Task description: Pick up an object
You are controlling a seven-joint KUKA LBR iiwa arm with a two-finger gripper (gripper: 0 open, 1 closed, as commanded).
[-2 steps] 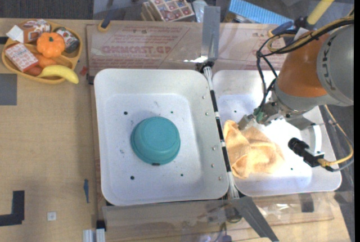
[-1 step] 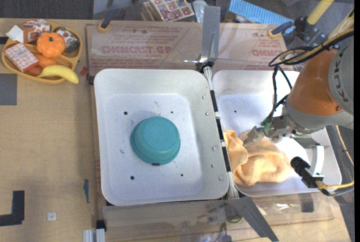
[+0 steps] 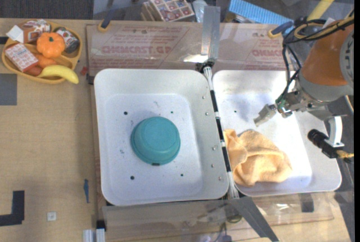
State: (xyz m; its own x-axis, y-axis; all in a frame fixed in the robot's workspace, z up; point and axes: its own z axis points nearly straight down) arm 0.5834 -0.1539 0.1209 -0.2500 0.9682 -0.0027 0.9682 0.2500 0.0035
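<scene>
Gripper (image 3: 264,117) hovers over the right bin (image 3: 320,182), above a crumpled yellow cloth (image 3: 257,159); jaw state cannot be told. A teal bowl (image 3: 156,140) lies upside down in the left bin (image 3: 112,94).

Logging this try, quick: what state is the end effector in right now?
End effector: over the right bin, above the cloth; open or shut cannot be told, nothing seen in its grip.

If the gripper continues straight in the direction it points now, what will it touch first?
Probably the bare floor of the right bin, just above the yellow cloth. The gripper points down-left; depth is unclear.
</scene>
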